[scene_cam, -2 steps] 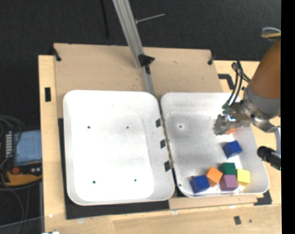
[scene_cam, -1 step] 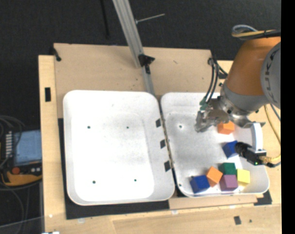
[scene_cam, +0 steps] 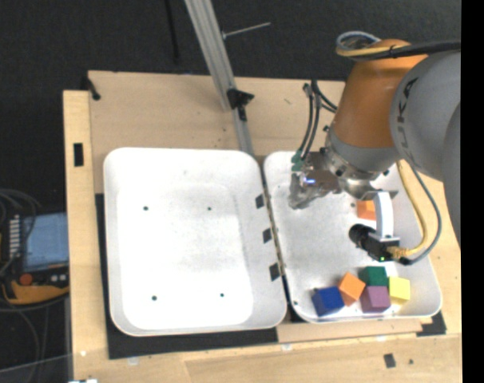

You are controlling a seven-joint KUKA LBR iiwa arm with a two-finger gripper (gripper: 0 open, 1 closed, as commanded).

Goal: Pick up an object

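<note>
Several small cubes lie in the near corner of the right bin (scene_cam: 306, 238): a blue cube (scene_cam: 328, 300), an orange cube (scene_cam: 352, 286), a green cube (scene_cam: 375, 276), a purple cube (scene_cam: 376, 298) and a yellow cube (scene_cam: 399, 288). Another orange block (scene_cam: 366, 210) peeks out from under the wrist, farther back. My gripper (scene_cam: 300, 190) hangs over the left rear part of the right bin, close to the divide between the bins. It is well apart from the cluster of cubes, and I see nothing held in it.
The left bin (scene_cam: 186, 238) lies beside the right one. A metal pole (scene_cam: 218, 62) slants up from the rear between the bins. A cable and black fitting (scene_cam: 370, 242) hang from the wrist over the right bin. A device with cables (scene_cam: 38, 254) sits off the bench at left.
</note>
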